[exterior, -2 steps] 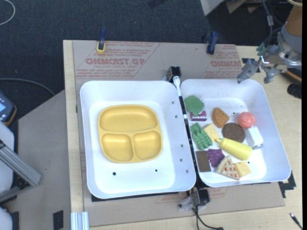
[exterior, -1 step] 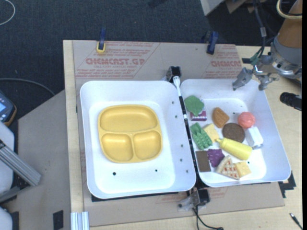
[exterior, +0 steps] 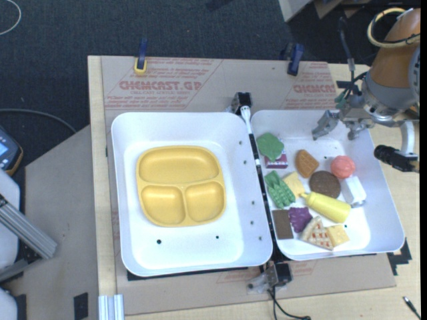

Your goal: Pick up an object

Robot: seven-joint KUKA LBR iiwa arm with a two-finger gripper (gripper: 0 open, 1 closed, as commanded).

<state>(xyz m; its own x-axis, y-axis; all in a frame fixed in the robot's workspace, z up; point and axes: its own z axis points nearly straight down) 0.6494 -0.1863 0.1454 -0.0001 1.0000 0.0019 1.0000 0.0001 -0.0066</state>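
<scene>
My gripper (exterior: 338, 128) hangs over the back of the right bin (exterior: 390, 225), fingers spread open with nothing between them. Below it in the bin lie several toy foods: an orange bread piece (exterior: 307, 163), a pink ball (exterior: 343, 167), a brown patty (exterior: 325, 183), a yellow mustard bottle (exterior: 328, 207) on its side, a green leaf (exterior: 270, 144), green lettuce (exterior: 279, 189), purple grapes (exterior: 300, 217), a waffle (exterior: 316, 234) and a white block (exterior: 354, 191). The nearest items, the bread and the ball, sit a little in front of the gripper.
The left bin (exterior: 127, 199) holds a yellow three-part tray (exterior: 180, 184). A black bracket (exterior: 241, 103) sits at the back where the two bins meet. Blue clamps (exterior: 141, 53) (exterior: 294, 57) grip the board's far edge. The arm (exterior: 395, 65) comes in from the upper right.
</scene>
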